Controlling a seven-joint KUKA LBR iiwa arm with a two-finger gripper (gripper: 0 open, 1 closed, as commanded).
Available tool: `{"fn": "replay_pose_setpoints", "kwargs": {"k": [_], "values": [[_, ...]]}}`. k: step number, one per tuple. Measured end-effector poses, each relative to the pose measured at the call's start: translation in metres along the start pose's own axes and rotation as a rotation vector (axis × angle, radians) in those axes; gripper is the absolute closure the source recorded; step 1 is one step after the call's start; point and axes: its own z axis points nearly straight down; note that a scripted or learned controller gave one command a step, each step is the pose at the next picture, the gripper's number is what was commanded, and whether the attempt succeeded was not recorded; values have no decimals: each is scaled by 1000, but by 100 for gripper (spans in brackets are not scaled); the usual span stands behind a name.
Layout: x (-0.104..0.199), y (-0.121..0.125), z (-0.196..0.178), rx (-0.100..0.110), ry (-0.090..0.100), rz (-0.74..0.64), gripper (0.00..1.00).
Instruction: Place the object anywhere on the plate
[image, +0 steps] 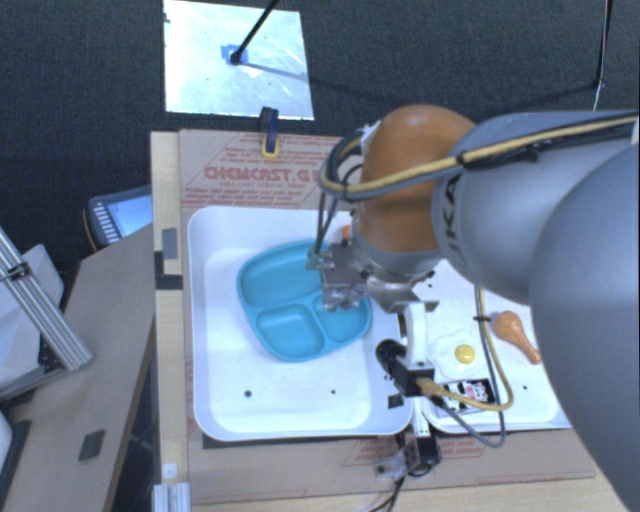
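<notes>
We hover our gripper (338, 290) over the blue plate (285, 300) at frame centre, cannot tell its grip, and see no object placed.

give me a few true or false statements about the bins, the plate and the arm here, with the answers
1. The blue divided plastic plate lies in the left white bin. True.
2. The plate is red and round with no compartments. False: it is blue and split into compartments.
3. The grey arm's gripper is over the right edge of the plate. True.
4. A fried-egg toy, white with a yellow yolk, lies in the left bin beside the plate. False: it lies in the right white bin.
5. An orange pear-shaped toy lies in the right bin. True.
6. The fried-egg toy rests on the plate. False: it is apart from the plate, in the other bin.
</notes>
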Motion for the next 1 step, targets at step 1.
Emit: {"fn": "replay_pose_setpoints", "kwargs": {"k": [1], "values": [[-1, 0, 1, 1, -1, 2, 0]]}}
